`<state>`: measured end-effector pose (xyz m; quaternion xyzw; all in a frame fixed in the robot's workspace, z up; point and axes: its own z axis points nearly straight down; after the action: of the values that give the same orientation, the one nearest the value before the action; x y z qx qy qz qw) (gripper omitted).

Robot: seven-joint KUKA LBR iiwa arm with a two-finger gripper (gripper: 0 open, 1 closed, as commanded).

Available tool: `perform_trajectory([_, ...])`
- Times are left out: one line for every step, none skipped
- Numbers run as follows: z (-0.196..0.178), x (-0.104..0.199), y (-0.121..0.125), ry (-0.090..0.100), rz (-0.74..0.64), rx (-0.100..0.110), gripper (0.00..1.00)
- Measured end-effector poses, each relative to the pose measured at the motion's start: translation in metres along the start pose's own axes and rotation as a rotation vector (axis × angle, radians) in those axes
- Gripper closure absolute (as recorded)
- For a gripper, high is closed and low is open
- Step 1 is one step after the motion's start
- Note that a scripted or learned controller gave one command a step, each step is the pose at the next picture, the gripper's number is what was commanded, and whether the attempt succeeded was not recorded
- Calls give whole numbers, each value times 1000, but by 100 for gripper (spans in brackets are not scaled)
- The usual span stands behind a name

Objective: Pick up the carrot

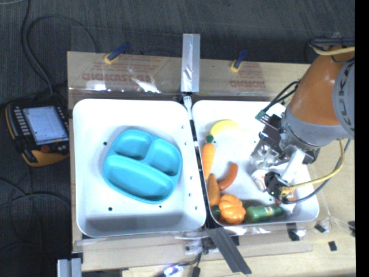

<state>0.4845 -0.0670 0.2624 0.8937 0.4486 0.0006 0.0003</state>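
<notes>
A toy carrot (pixel 208 156) lies in the right bin (pixel 242 109), hard against the bin's left wall, its green top toward the far side just beside a yellow banana (pixel 222 127) and its orange body tapering toward the near side. It looks like moulded plastic — probably light, stiff and a little slick, so a squeeze across the thick upper body, below the green top, seems the safest hold; the wall alongside leaves little room for a finger on that flank. Near its tip sit another orange piece (pixel 213 190), a red sausage-like piece (pixel 228 176), a small pumpkin (pixel 230 209) and a green piece (pixel 263 213). The gripper (pixel 264 160) hangs over the right part of the same bin, well apart from the carrot — whether it is open or closed cannot be told. The left bin (pixel 92 212) holds a blue divided plate (pixel 142 165).
</notes>
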Motion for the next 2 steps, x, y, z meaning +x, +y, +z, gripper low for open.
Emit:
perform_trajectory([-13, 97, -17, -7, 233, 3, 100])
perform_trajectory([-21, 97, -17, -13, 232, 5, 100])
